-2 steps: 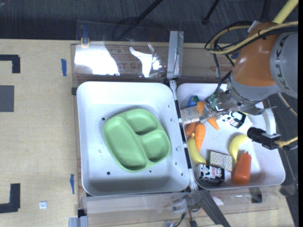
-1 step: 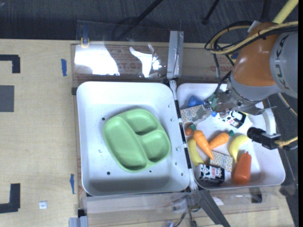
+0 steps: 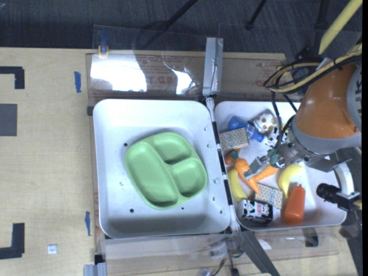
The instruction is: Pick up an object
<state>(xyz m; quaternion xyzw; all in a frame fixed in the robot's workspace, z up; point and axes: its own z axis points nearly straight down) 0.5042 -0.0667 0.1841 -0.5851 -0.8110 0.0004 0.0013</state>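
Two white bins sat side by side on the bench. The left bin (image 3: 109,154) held a single green divided plate (image 3: 165,168) with three compartments, lying near the middle with bare white floor all around it, widest along the left wall and the front. The right bin (image 3: 328,214) was crowded: its toys were bunched toward the left wall and the centre, with the clearest floor at the far right corner.

The arm (image 3: 328,105) hung over the right bin, its orange band covering the back right part. The gripper (image 3: 275,156) was down among the toys; whether it was clenched or released could not be told.

Counted there: one red bottle (image 3: 294,203), two bananas (image 3: 289,176), one orange carrot (image 3: 251,174), one black-and-white carton (image 3: 256,210), two patterned crackers (image 3: 234,138), one blue piece (image 3: 236,122).
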